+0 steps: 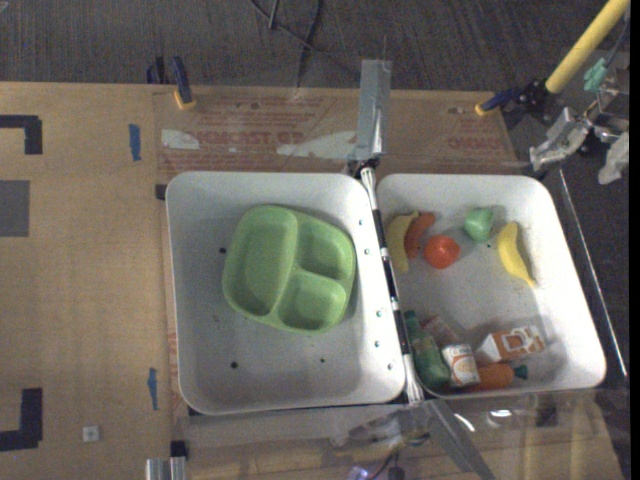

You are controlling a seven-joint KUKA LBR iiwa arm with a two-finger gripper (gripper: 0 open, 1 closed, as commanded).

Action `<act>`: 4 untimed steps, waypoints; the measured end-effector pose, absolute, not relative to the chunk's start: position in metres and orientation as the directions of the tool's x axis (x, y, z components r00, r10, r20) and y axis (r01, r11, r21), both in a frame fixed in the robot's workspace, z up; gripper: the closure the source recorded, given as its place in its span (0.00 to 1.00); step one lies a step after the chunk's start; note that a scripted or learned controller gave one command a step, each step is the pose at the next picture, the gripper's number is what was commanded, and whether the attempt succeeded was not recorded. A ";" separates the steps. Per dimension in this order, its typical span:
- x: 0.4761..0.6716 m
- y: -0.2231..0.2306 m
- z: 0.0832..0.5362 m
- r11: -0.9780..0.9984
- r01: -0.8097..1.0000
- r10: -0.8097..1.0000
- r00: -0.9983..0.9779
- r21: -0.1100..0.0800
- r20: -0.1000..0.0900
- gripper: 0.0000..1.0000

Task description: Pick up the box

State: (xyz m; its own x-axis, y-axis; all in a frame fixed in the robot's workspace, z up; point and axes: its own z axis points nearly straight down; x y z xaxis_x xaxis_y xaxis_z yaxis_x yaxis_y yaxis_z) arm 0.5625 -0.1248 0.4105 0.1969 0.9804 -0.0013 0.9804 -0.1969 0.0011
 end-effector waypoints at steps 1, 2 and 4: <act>0.496 -0.115 0.128 -0.048 0.999 0.999 0.048 -0.001 0.001 0.00; 0.480 -0.127 0.361 0.057 0.998 0.998 -0.057 0.001 -0.001 0.00; 0.532 -0.126 0.436 -0.047 0.999 0.999 0.047 0.002 -0.002 1.00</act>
